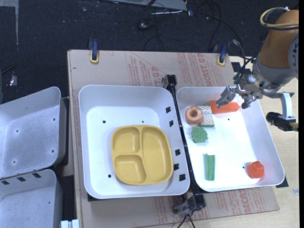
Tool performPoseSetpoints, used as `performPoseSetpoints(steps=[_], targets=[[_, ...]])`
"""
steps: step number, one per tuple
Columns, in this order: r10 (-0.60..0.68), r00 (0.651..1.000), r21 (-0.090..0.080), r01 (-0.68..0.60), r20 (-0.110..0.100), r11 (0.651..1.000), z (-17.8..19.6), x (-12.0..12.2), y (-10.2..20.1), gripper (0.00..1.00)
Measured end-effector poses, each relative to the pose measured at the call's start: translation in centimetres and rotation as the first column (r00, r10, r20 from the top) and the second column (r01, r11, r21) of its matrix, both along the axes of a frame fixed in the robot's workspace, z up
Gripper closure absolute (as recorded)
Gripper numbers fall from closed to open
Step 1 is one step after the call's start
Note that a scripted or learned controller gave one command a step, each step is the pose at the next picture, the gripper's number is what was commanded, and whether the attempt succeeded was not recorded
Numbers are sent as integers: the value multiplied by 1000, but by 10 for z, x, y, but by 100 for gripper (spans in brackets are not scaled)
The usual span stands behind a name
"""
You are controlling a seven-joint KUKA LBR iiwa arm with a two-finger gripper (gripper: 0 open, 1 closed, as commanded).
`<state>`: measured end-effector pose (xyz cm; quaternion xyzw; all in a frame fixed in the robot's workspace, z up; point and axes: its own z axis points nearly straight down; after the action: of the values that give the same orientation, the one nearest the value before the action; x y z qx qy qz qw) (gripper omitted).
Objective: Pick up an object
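End effector (234,99) hovers spread open, empty, over the orange carrot-like piece (225,108) at the right bin's (270,146) far edge. Best approach: centre fingers astride its narrow width, descend straight, then close; donut (194,114) sits near.

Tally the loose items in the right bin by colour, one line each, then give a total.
Orange: 2, the carrot-like piece at the far wall and the small round piece near the front corner.
Green: 2, the bumpy chunk and the long stick.
Tan: 1, the doughnut.
Pale patterned: 1, the block beside the doughnut.
Total: 6
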<state>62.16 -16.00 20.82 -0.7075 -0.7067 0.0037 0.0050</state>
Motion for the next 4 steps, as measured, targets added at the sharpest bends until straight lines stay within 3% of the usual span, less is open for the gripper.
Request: performPoseSetpoints(steps=[1,3,4], targets=[[3,1000,-2,-3,12,1000,7,3,0,0],[1,1000,-1,-1,7,1000,-102,-1,14,0],[1,1000,-2,-1,17,1000,-112,2,14,0]])
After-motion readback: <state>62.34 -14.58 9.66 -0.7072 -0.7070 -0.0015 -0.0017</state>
